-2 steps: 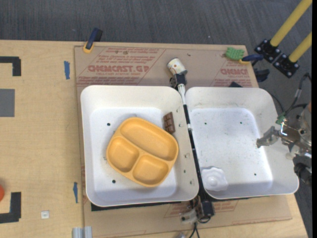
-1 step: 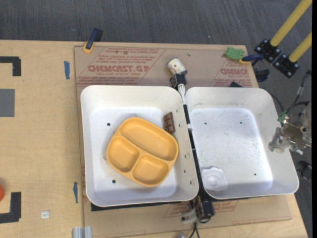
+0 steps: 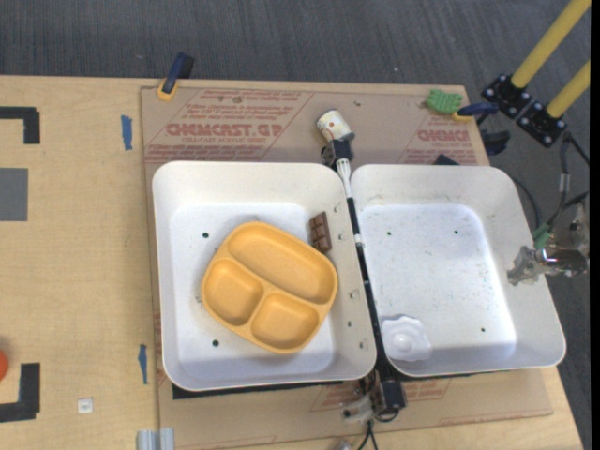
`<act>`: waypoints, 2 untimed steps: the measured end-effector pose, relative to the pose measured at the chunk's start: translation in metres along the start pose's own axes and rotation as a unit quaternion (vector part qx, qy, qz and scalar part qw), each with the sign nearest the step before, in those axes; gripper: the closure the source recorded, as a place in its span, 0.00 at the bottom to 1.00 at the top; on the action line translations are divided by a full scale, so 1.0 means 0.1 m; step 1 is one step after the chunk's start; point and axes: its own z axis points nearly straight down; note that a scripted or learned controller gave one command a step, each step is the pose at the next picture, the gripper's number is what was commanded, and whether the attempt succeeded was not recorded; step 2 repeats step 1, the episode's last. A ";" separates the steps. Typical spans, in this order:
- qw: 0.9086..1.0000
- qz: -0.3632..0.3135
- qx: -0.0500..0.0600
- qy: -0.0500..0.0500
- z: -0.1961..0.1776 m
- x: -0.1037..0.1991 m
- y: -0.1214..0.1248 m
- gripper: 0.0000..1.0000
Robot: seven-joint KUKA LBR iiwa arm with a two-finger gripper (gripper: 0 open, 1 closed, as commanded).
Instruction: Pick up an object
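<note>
- While the gripper point(image 3: 536, 262) is hovering at the right bin's point(image 3: 487, 190) right-hand rim, its metal fingers are too small and blurred for me to tell whether they are parted or closed; nothing is showing between them.
- A yellow divided plate point(image 3: 270, 285) is lying flat in the left bin point(image 3: 178, 251), well apart from the right bin, with its three compartments facing up.
- A small brown block point(image 3: 320, 232) is sitting just beside the plate, on the side facing the right bin.
- A white lump point(image 3: 407, 337) is resting in the right bin's near left corner.
</note>
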 end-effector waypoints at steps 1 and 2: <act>0.977 -0.212 -0.002 -0.001 0.05 -0.08 0.43 1.00; 0.977 -0.212 -0.002 -0.001 0.05 -0.08 0.43 1.00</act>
